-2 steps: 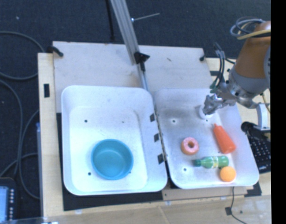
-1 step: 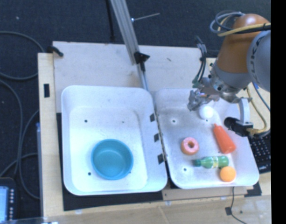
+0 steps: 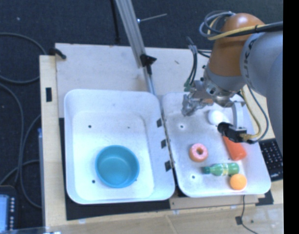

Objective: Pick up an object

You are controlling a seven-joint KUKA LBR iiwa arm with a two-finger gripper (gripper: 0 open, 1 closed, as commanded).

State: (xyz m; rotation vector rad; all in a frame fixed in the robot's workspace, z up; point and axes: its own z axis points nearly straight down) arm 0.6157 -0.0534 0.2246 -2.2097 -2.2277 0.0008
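Looking at the right bin, you see smooth plastic toys scattered on its matte white floor: a pink ring donut, a green bottle lying on its side, a round orange, a tapered orange carrot and a white egg. Your tool, grey metal, hangs over the bin's far left corner, near the egg but apart from it; you cannot tell how it is set. The left bin holds a round, glossy blue bowl. Both bins sit on the pale wooden table.
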